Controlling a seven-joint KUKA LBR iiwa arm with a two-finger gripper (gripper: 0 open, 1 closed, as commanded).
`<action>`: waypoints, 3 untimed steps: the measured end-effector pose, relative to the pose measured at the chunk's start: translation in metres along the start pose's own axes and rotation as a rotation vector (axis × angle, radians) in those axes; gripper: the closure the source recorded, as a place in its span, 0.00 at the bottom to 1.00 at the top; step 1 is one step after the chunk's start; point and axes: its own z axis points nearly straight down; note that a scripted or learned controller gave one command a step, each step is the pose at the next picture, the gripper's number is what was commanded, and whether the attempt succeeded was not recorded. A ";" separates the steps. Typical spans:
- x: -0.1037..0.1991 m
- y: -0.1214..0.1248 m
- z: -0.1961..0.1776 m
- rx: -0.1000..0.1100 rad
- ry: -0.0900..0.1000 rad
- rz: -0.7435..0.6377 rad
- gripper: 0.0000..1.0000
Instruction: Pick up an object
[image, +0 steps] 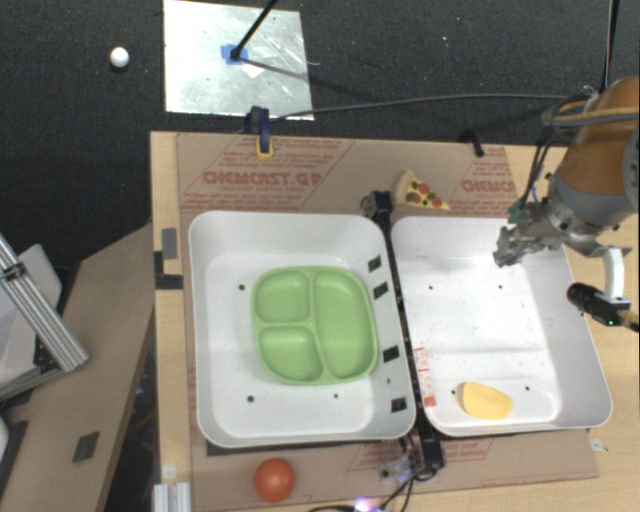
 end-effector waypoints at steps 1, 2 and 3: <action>-0.001 -0.001 -0.065 -0.002 0.000 -0.005 1.00; -0.001 0.000 -0.079 0.002 0.001 -0.005 1.00; 0.052 -0.015 -0.064 0.007 0.003 -0.009 1.00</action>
